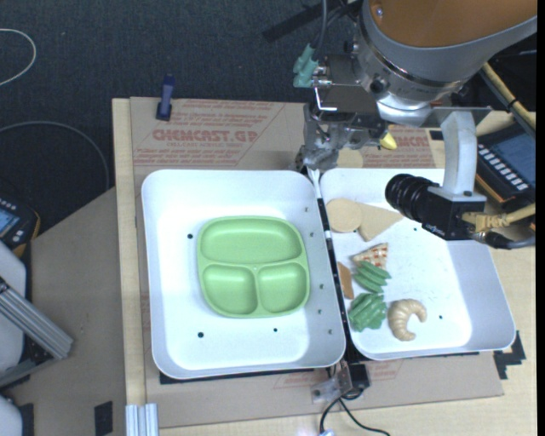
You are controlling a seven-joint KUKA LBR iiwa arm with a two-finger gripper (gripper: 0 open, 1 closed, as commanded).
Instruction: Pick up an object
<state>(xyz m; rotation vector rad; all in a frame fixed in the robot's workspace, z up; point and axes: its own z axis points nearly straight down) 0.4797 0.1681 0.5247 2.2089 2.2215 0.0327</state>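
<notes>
Camera view, looking down at a slant:
Bins: two shallow white bins side by side on the bench (128, 213); left bin (166, 281), right bin (477, 298).
Left bin contents: one green divided plate (253, 266) with three compartments, lying near the middle.
Right bin contents: one tan flat wedge (362, 217) at the far left; one small orange-and-white slice (372, 255) just below it; two green leafy pieces (370, 294), one below the other, touching; one beige croissant (406, 318) just right of the lower green piece; one thin brown strip (345, 279) along the bin's left wall.
Arm: grey with an orange band (443, 21), reaching in from the upper right, wrist above the far edge of the bins.
Pincer: (317, 162) at the far end of the seam between the bins, pointing down; whether its fingers are spread or closed cannot be told, and nothing is seen in its hold.
Black cylinder: one (417, 200), mounted beside the wrist, over the right bin's far part.
</notes>
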